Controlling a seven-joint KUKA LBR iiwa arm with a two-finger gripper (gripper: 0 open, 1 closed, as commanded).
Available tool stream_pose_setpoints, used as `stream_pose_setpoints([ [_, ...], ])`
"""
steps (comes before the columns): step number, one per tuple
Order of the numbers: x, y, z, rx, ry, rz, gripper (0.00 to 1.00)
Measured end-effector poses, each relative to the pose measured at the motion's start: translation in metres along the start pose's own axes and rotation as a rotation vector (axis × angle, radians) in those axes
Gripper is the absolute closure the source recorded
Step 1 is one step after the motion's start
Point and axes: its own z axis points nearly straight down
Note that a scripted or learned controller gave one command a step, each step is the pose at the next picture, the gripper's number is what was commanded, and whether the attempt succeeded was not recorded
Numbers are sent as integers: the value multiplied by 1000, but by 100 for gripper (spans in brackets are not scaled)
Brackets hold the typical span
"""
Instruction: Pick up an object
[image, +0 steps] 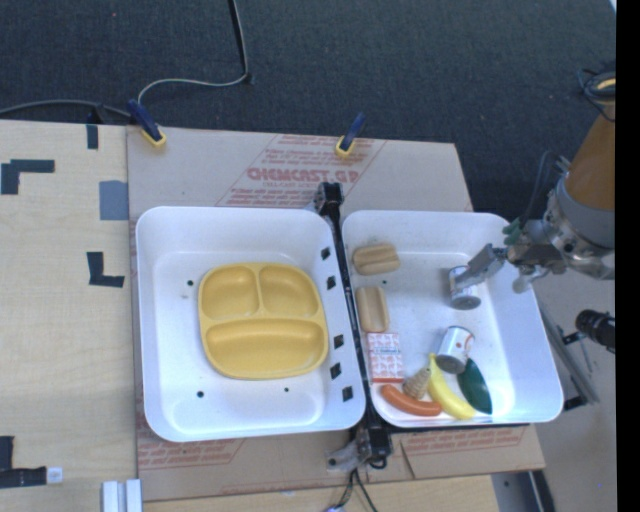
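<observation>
My two-finger gripper (466, 285) hangs over the right white bin (520, 300); I cannot tell its finger spread. The small silver metal can (455, 346) lies just below: light, rigid, slippery, likely to roll. I'd pinch across its round body.

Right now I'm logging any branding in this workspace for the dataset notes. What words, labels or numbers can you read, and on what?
"CHEMCAST GP", red print on the cardboard sheet under the bins; the smaller red lines below it are too blurred to read.
Red print along the cardboard's bottom edge: too small to read.
The red-and-white packet in the right bin: pattern or print, illegible.
The small can: no readable label.
</observation>
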Motion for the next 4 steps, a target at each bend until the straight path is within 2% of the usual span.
stream_pose_setpoints([
  [1,-35,25,192,-1,0,1,0],
  [2,-36,25,183,-1,0,1,100],
  [3,-36,25,183,0,0,2,0],
  [4,-34,71,196,-4,-1,0,0],
])
